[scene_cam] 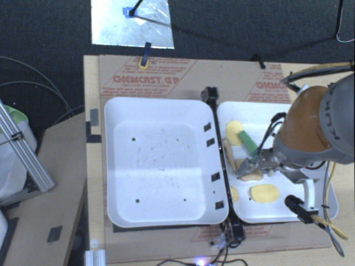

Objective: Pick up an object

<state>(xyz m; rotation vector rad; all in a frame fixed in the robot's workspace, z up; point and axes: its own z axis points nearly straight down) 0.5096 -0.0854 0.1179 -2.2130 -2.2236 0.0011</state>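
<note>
Now the big grey arm (pixel 310 129) reaches in over the right bin (pixel 321 212). Its gripper (pixel 248 168) hangs low near that bin's left wall. I cannot tell if it has clenched on anything. A green stick-shaped thing (pixel 248 143) lies just above the gripper — its long side slants up and to the left, toward a yellow round piece (pixel 234 131). A tan lump (pixel 252 174) sits right under the gripper, touching or nearly so. A yellow oval piece (pixel 264 193) lies just below and to the right — probably the easiest grab.
</note>
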